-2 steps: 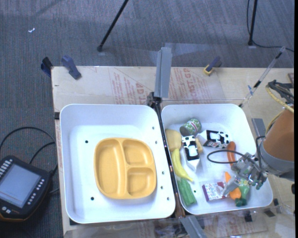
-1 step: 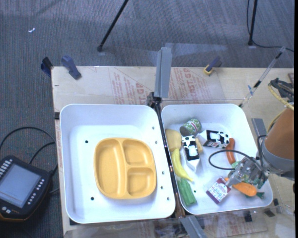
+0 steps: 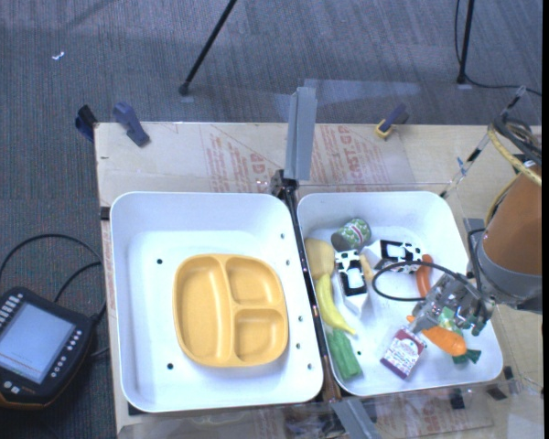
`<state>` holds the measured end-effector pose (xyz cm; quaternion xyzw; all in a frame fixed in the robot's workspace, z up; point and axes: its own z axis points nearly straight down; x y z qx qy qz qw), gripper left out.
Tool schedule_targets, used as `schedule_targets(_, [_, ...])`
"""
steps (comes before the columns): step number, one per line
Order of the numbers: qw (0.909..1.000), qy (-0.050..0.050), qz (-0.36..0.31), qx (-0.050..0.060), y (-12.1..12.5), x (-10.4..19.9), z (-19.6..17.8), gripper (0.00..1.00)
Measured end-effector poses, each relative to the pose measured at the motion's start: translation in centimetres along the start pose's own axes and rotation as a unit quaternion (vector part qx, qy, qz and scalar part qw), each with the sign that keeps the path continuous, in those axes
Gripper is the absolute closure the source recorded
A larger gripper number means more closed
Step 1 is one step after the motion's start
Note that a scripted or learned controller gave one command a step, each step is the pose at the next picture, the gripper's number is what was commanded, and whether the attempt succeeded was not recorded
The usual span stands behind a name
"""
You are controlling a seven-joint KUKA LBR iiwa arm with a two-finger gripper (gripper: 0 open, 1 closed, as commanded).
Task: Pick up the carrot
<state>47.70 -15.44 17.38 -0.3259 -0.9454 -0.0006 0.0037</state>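
I see the carrot (image 3: 446, 340) at five o'clock in the right bin (image 3: 439, 204), touching the end effector (image 3: 448, 313), whose state I cannot tell, so it may nudge the red carton (image 3: 402, 353) instead.

A robotics lab or test room, not a home or kitchen. The landmark is a plywood bench (image 3: 256, 154) printed with faded red lettering, standing on grey carpet (image 3: 91, 44). Two shallow white plastic bins (image 3: 133, 245) sit side by side on the bench, the left one holding a yellow divided plastic tray (image 3: 231, 309). Blue clamps (image 3: 128, 123) grip the bench's far edge. Beyond the bench, thin black stand legs (image 3: 210, 39) cross the carpet. Left of the bench, on the floor, lies a black and orange handheld control pendant with a grey screen (image 3: 32, 346), its black cable (image 3: 37, 254) looping nearby.
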Motion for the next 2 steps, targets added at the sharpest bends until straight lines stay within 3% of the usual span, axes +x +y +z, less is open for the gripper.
schedule_targets(1, [0.9754, 0.000, 0.220, 0.001, 3.8, -0.3, -1.9, 1.00])
schedule_targets(2, [0.9879, -0.001, 0.155, 0.001, 11.2, 0.6, -0.9, 1.00])
